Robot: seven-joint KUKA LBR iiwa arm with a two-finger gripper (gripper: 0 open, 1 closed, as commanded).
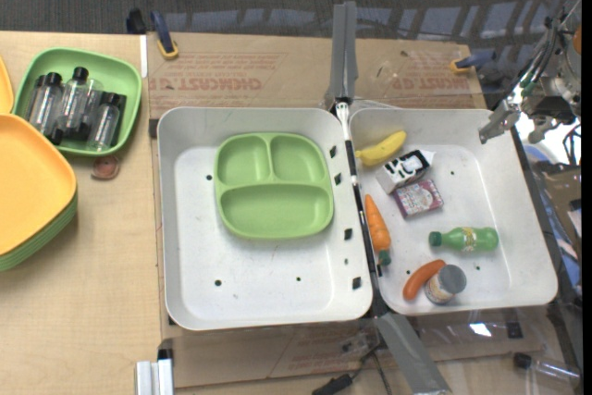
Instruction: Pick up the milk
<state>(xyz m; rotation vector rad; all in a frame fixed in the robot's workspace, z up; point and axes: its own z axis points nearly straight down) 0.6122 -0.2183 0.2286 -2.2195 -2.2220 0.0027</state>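
Cardboard sheet, upper middle of the frame: red print, upside down, seemingly "CHEMCUTZ"; uncertain
Cardboard, upper right: fainter red print; unreadable
Black-and-white carton: markings too small to read

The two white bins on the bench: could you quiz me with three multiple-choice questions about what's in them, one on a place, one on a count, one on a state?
1. Where does the small black-and-white milk carton lie?
A. in the left white bin
B. in the right white bin
C. on the brown cardboard behind the bins

2. How many compartments does the light green plastic plate have?
A. two
B. three
C. five

3. How is the green plastic bottle with the yellow label placed?
A. standing upright
B. lying on its side
C. leaning on the bin wall

Answers:
1 B, the carton lies on the floor of the right white bin, just below the yellow banana.
2 B, two small sections sit above one wide section.
3 B, its length lies flat along the bin floor, cap pointing left.
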